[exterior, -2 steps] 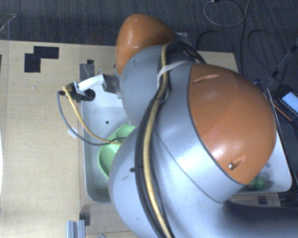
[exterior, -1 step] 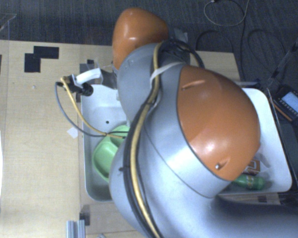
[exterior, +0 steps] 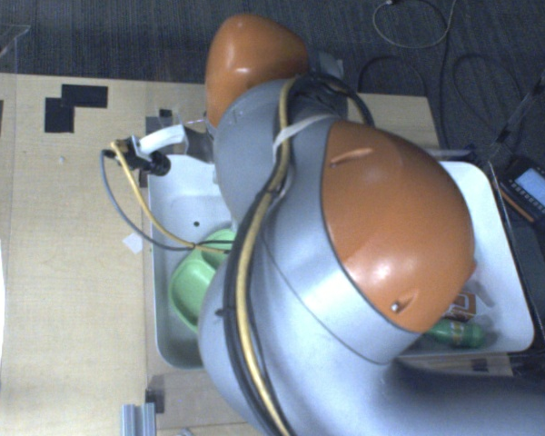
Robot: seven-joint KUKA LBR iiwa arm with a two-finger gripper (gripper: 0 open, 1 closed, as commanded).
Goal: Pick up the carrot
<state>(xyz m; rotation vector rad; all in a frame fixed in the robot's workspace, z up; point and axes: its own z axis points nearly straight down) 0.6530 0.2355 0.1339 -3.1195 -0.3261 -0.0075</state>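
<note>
Couldn't tell the claw state: buried under the arm (exterior: 345,271), so no read on how far open or on anything held. Couldn't locate the carrot either; no sighting anywhere around the arm.

Couldn't pin the claw itself, so took the wrist end as stand-in for places. Saw the wrist's orange cap (exterior: 252,54) up top, over the far end of the left bin (exterior: 177,193). Saw a second, bigger orange dome (exterior: 395,230) back along the arm from there, covering the gap between bins and much of the right bin (exterior: 500,243).

Just beside the wrist end, away from the arm's base: spotted a white fitting (exterior: 161,140) with a black piece under it, sitting at the left bin's far rim. Traced yellow and dark cables (exterior: 132,198) looping from that fitting out over the bench (exterior: 64,271) and back in under the arm.

Nearer the camera than the wrist end, in the left bin: found a pale green rounded item (exterior: 193,284), partly tucked under the arm. Couldn't say touching or not.

Well apart from the wrist end, at the right bin's near corner: noted a dark green item (exterior: 456,335) peeking from under the big dome, plus a brown-and-white printed item (exterior: 464,305) just above it. Too hidden to identify either one.
</note>
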